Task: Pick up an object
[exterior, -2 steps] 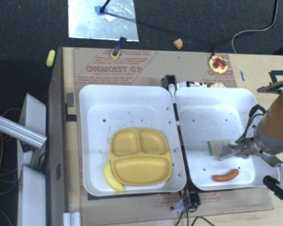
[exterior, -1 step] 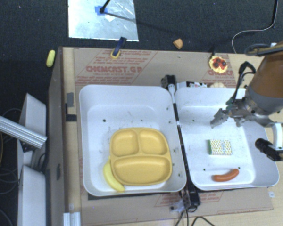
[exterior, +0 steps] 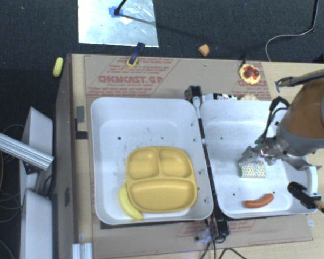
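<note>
Two white bins sit side by side on the counter (exterior: 167, 72), and from where I'm standing the arm (exterior: 313, 117) comes in from the right over the right bin (exterior: 227, 117). Its tool (exterior: 254, 156) is low in that bin, right at the top edge of a small checkered white block (exterior: 253, 170), maybe touching it, hard to say from this angle. Honestly I can't tell how the tool is set, spread or pressed together; it's just a grey blur of metal there, and nothing is visibly pinched in it.

So my read: this is the approach-to-grasp step, with the block as the likely target, sitting just below the tool. A red sausage (exterior: 258, 200) lies further below it, near the bin's front wall, well apart from the block. Next move probably calls for settling squarely over the block and closing on it, then lifting straight up. The block looks small, so an off-centre pinch could just shove it.

Way off to the tool's left, in the left bin (exterior: 113, 117), there's a yellow divided plate (exterior: 161, 178) with a banana (exterior: 127, 203) tucked against its lower left edge.

Pose-wise, the orange band and grey wrist hang over the bin's right side, with the wrist bent down and left toward the block.
</note>
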Controlling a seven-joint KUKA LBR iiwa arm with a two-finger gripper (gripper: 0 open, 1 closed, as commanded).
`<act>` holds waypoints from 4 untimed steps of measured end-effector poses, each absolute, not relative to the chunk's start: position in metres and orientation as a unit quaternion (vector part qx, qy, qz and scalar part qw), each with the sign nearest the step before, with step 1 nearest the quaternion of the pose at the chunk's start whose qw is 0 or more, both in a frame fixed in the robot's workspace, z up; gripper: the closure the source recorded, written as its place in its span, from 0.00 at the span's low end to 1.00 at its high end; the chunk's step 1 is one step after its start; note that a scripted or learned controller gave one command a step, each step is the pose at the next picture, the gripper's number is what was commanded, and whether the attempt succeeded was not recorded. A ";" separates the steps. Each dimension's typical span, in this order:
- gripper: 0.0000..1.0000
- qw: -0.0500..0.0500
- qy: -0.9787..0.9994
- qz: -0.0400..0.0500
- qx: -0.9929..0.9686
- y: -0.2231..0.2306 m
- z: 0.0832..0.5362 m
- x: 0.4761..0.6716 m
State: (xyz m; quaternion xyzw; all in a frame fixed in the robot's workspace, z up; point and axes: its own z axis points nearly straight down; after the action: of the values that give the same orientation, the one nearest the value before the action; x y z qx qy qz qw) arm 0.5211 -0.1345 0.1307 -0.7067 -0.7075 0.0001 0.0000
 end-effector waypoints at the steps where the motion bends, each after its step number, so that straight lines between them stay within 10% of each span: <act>1: 0.00 -0.002 -0.708 -0.001 -0.707 -0.124 0.097 0.531; 2: 1.00 -0.004 -0.708 -0.002 -0.706 -0.125 0.108 0.533; 3: 0.00 -0.005 -0.708 -0.002 -0.706 -0.125 0.108 0.533; 4: 0.00 -0.002 -0.707 0.000 -0.707 -0.155 0.145 0.528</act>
State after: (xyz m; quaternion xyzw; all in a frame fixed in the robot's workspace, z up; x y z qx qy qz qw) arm 0.5281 -0.1553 0.1445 -0.7068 -0.7074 -0.0005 -0.0016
